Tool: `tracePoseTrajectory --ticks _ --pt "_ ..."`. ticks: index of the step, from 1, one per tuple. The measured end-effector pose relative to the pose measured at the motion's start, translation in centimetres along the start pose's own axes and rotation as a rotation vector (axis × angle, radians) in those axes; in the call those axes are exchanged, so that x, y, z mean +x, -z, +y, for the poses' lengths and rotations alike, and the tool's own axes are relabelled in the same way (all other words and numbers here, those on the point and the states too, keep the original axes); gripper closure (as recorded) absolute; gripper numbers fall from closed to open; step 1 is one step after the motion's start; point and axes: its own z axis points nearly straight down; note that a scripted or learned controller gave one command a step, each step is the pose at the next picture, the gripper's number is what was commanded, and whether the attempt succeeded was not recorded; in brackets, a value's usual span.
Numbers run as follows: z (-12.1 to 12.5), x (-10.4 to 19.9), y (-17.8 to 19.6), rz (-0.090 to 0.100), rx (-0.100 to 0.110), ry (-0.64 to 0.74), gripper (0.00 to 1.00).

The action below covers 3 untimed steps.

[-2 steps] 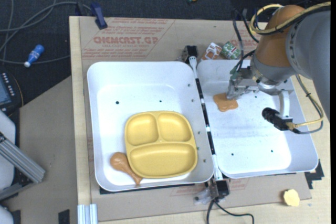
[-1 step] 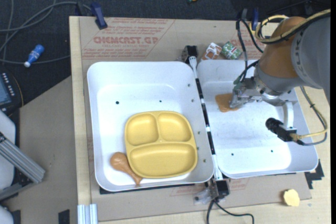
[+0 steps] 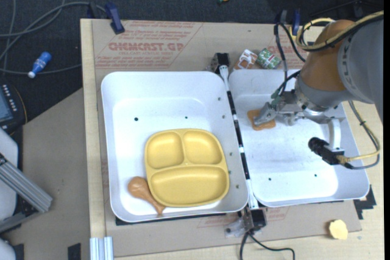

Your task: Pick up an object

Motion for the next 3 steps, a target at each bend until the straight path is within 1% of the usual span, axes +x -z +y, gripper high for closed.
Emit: tracePoseTrajectory --ticks 1,3 --pt "3.28 1.09 -0.07 0.0 0.0 0.003 0.0" --pt "3.66 1.83 -0.08 0.0 0.002 0.001 0.0"
